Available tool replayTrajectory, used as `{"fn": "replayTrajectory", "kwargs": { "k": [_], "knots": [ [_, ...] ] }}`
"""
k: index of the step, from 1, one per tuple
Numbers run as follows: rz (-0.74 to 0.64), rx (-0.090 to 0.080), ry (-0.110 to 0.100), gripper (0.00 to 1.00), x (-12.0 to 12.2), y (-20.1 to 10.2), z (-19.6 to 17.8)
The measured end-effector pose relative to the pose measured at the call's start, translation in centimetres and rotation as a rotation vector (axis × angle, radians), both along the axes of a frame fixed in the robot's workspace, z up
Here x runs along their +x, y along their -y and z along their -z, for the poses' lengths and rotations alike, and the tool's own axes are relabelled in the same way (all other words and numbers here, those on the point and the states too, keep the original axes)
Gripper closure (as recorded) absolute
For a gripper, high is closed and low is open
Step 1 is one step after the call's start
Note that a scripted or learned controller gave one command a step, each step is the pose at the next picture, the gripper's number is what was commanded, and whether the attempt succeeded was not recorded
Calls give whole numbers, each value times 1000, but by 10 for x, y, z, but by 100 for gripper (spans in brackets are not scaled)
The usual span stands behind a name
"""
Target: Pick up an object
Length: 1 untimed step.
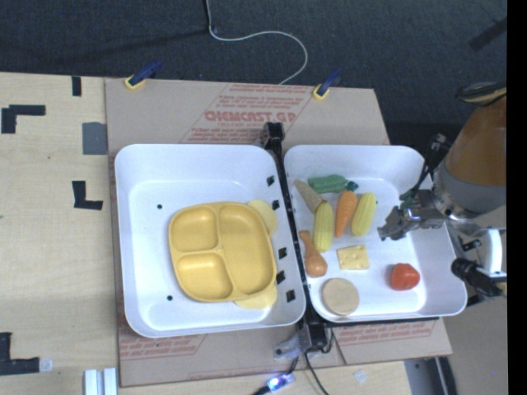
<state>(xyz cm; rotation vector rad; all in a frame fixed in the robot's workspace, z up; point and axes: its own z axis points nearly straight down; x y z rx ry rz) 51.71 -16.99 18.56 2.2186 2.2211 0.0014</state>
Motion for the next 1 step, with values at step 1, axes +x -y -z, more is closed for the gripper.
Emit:
{"fn": "replayTrajectory", "kwargs": {
  "k": [1],
  "knots": [
    [0,0,0,100,1,0,-41]
  ]
}}
